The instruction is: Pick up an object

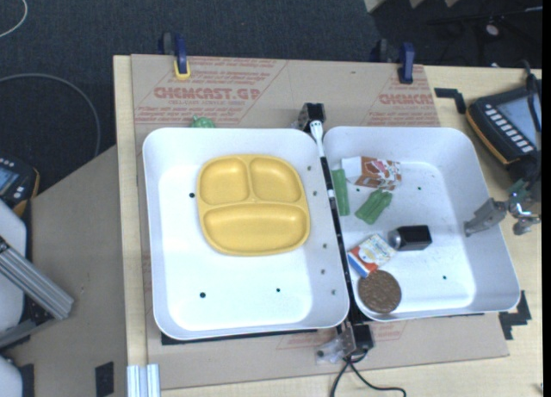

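Observation:
The right bin point(448, 288) holds several small objects. A white, red and brown packet point(372, 171) lies at its back left. Two green pieces, a long one point(340, 190) and a shorter one point(374, 206), lie just in front of it. A black object with a silvery end point(410, 238) sits near the middle. A red, white and blue wrapper point(370, 253) and a brown round disc point(380, 291) lie at the front left. My gripper point(504, 214) is at the bin's right rim, well to the right of all these objects, with nothing seen in it.
The left bin point(172, 300) holds a yellow divided plate point(253, 204). A small green item point(201, 122) lies on the board behind that bin. A yellow and black handheld device point(508, 124) rests at the far right. Clamps point(179, 55) hold the board's back edge.

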Tool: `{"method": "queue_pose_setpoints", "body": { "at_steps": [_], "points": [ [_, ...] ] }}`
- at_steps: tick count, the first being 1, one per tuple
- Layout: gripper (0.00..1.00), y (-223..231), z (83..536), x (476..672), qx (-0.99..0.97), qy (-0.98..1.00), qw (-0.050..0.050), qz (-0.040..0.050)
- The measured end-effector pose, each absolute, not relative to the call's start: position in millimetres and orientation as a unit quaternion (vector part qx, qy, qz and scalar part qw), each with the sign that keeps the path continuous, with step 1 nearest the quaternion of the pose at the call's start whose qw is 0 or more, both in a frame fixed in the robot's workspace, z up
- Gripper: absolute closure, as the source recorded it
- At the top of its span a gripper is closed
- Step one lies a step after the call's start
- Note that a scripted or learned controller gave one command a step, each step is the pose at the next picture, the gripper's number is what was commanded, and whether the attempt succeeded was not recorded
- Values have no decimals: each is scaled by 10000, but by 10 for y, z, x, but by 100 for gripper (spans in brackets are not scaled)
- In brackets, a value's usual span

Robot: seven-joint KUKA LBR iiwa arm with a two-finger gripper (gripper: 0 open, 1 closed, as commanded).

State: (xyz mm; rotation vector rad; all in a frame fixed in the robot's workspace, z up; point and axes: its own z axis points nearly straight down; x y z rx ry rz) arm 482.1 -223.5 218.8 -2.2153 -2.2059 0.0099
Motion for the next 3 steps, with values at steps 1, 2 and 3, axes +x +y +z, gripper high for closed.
{"method": "queue_pose_setpoints", "body": {
  "at_steps": [1,2,3],
  "points": [
    [100,-2244,2372,4879,-7073,-7069,-30,-5],
    [100,-2232,2088,4860,-7073,-7069,25,7],
    [100,-2232,1771,4830,-7073,-7069,30,8]
  ]
}}
